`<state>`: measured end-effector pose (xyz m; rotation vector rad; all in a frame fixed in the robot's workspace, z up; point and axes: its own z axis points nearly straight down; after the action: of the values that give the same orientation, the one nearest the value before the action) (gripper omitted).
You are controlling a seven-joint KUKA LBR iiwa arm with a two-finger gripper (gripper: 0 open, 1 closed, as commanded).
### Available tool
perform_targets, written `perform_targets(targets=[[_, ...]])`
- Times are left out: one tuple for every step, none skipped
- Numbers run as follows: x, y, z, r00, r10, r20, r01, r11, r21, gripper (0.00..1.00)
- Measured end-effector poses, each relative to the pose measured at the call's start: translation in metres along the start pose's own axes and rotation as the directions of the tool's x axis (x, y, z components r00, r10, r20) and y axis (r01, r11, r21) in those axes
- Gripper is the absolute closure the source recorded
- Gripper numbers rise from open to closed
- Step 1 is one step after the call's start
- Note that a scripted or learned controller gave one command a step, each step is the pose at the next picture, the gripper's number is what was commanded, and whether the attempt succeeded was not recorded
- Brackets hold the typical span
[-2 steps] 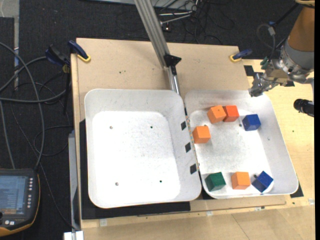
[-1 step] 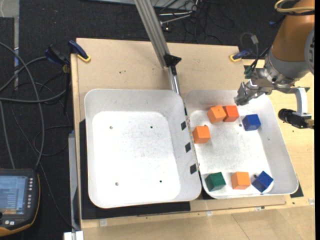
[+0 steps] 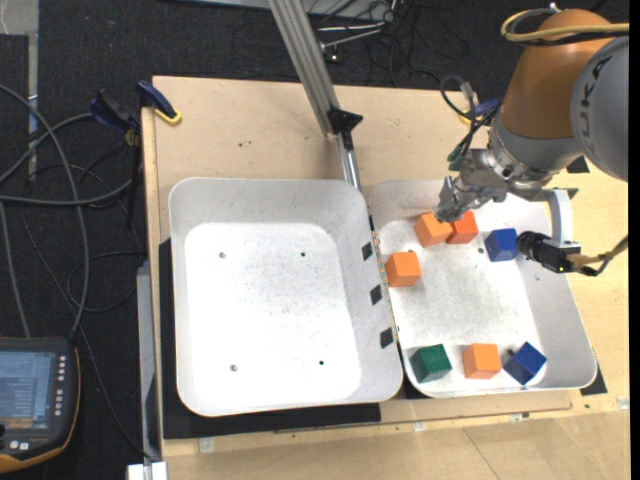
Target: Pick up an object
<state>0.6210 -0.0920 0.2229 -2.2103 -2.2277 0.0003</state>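
The right bin [image 3: 560, 318] holds several small cubes. Two orange cubes lie side by side near its back edge: one [image 3: 433, 230] and a redder one [image 3: 463, 228]. My gripper [image 3: 452, 208] hangs right above this pair, its tips close to their tops. Another orange cube [image 3: 403, 268] sits near the bin's left wall. A blue cube [image 3: 501, 244] lies to the right of the pair. Along the front edge stand a green cube [image 3: 431, 362], an orange cube [image 3: 481, 360] and a blue cube [image 3: 524, 362].
The left bin [image 3: 200, 268] lies beside the right one. A slanted metal pole [image 3: 305, 53] reaches down toward the gap between the bins. Cables and a blue clamp [image 3: 150, 98] lie at the bench's far left corner. A black bracket [image 3: 545, 250] juts from the arm near the blue cube.
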Motion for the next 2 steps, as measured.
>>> perform_targets(targets=[[0.057,-0.013,-0.012,1.000,-0.001,0.000,0.001,1.000,-0.002,1.00],[0.101,-0.025,-0.005,1.000,0.000,0.001,0.000,1.000,0.000,1.00]])
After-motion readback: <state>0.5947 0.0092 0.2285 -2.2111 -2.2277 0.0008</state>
